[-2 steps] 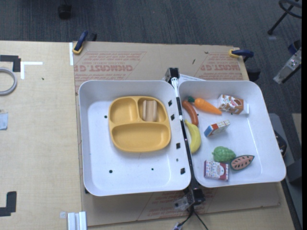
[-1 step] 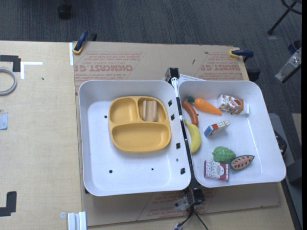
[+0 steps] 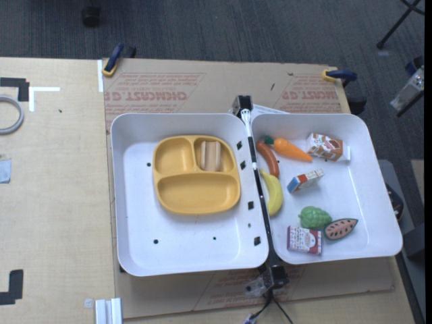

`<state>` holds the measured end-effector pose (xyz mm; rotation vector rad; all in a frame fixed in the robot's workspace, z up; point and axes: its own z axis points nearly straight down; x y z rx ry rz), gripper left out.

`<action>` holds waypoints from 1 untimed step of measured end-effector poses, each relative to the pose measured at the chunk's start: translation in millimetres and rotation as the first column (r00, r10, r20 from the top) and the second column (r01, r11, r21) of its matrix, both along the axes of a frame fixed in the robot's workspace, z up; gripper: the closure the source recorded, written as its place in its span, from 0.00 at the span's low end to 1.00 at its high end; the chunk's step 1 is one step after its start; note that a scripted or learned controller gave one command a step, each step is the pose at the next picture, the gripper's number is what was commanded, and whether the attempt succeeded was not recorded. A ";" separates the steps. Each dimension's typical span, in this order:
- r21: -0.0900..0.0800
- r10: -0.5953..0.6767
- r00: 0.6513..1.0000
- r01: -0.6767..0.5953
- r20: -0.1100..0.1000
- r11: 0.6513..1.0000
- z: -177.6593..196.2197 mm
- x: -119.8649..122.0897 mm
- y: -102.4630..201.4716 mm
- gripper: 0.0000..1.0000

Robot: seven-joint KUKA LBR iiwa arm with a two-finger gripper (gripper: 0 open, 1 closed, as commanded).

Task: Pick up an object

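As both white bins sit side by side on a cardboard sheet (image 3: 202,86) laid over the desk (image 3: 54,194), the items open to picking are recorded by bin.

Left bin (image 3: 118,201): one yellow divided plate (image 3: 196,194) lies flat in the upper middle. A tan block (image 3: 210,156) rests in its upper right compartment. The other two compartments hold nothing.

Right bin (image 3: 364,187): eight small items, all resting on the bin floor.
- A sausage (image 3: 268,158) lies along the left wall, near the top.
- A carrot (image 3: 291,150) lies just beside the sausage, its green end toward the wall and its tip pointing right.
- A banana (image 3: 273,192) lies below the sausage against the same wall; whether the two touch cannot be told.
- An orange and white packet (image 3: 327,146) sits near the top, close to the carrot's tip.
- A small blue, white and red carton (image 3: 305,180) lies tilted near the bin's middle, apart from the rest.
- A green vegetable (image 3: 314,217) sits lower down, with a watermelon slice (image 3: 340,228) just beside it on the right.
- A red packet (image 3: 304,239) lies directly below the green vegetable, near the front wall.

Two blue and yellow clamps (image 3: 113,58) grip the far edge of the cardboard, one at each corner.

Pincer: open, closed or gripping cannot be told from this view. No item is raised off a bin floor
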<state>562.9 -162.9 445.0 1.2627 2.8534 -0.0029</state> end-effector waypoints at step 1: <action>-0.002 0.001 1.000 -0.001 0.003 1.000 9.7 1.1 -0.2 1.00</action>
